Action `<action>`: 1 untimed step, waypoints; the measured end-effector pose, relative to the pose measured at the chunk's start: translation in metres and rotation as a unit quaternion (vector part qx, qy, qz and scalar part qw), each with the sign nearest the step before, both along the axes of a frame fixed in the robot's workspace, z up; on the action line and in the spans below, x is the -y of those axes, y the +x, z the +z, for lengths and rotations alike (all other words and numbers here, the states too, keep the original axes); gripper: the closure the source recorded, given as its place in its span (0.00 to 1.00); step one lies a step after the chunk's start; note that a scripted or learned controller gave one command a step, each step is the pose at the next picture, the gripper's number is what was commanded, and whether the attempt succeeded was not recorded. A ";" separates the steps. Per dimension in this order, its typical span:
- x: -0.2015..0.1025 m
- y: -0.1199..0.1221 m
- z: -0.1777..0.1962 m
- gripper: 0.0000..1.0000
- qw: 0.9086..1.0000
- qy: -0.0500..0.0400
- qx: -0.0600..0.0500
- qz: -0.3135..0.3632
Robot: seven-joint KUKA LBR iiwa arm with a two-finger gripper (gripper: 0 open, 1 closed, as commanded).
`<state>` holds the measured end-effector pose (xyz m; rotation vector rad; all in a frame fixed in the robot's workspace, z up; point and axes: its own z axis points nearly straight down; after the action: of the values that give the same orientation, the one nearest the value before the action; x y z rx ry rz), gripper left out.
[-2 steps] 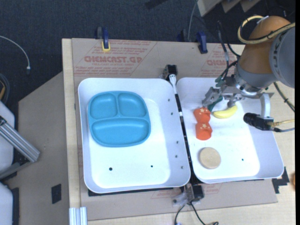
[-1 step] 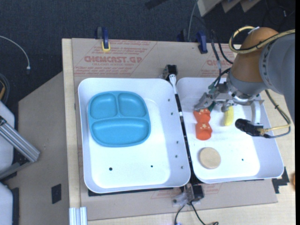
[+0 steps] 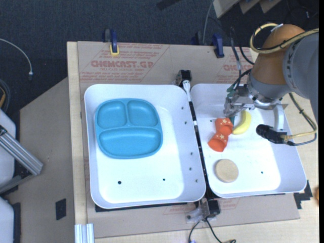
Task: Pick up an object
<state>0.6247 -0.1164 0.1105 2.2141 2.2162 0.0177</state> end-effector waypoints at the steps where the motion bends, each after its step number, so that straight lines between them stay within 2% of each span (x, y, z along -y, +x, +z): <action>1: 0.001 0.009 0.046 1.00 1.000 -0.001 -0.006 0.000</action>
<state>0.6340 -0.1177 0.1564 2.2195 2.2211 0.0005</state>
